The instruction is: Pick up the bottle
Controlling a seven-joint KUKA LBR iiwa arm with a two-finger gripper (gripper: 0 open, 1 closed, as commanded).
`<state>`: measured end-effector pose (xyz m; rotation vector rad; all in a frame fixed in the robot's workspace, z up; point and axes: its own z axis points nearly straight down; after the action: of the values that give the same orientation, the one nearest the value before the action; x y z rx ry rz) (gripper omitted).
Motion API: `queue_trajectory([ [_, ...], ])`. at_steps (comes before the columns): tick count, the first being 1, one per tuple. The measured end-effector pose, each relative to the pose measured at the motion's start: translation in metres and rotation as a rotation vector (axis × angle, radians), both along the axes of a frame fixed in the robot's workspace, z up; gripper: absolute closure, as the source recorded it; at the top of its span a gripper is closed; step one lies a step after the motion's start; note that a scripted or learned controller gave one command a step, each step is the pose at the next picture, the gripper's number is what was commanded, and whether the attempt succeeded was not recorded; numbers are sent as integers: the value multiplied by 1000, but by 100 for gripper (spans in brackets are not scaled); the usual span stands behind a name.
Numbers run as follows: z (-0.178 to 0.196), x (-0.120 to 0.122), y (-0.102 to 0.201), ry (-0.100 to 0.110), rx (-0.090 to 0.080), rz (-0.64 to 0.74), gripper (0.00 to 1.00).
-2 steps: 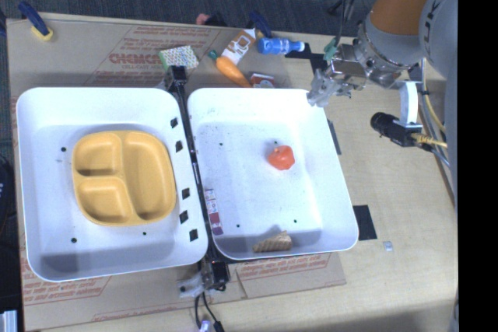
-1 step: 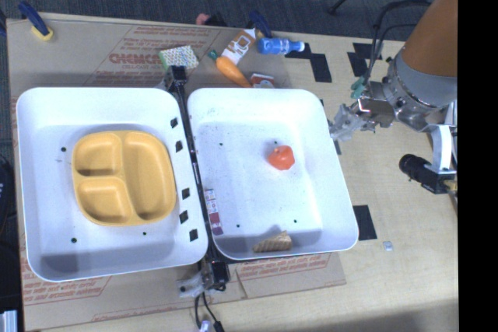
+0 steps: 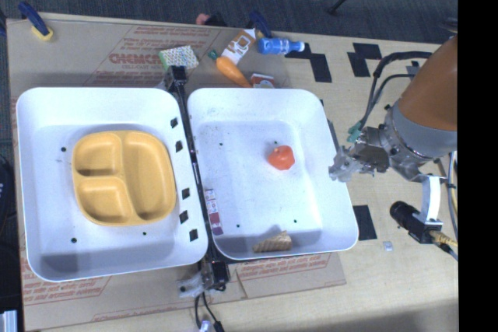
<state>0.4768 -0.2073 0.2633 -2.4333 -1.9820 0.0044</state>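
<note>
Arm: grey KUKA arm with orange band [image 3: 437,89], entering from the right, wrist held over the bench just beside the right bin's right wall.
Gripper: two-finger gripper [image 3: 342,168], low beside the outer right rim of the right bin, outside the bin; nothing seen between its tips; whether released or clenched cannot be told at this size and angle.
Task object: small blue plastic bottle with a pale cap end [image 3: 278,47], lying on its side on the cardboard behind the right bin, outside both bins, well apart from the gripper.
Near the bottle: white-and-orange carton-like item [image 3: 240,45] just to its left; orange carrot-shaped toy [image 3: 232,71] in front of that, near the right bin's back rim; green-patterned square packet [image 3: 179,57] further left.
Right bin: shallow white plastic bin [image 3: 327,206], holding a red-orange rounded toy [image 3: 282,158] near the centre and a tan cone-like piece [image 3: 272,243] against the front wall.
Left bin: shallow white plastic bin [image 3: 31,190], holding a yellow three-compartment tray [image 3: 123,176] lying flat.
Bench edge: blue-and-yellow clamp [image 3: 36,21] at the far left corner.
</note>
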Motion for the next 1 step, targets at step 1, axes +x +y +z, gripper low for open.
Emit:
queue_trajectory([
  [1,-64,-1,33,2,1,-69,100],
])
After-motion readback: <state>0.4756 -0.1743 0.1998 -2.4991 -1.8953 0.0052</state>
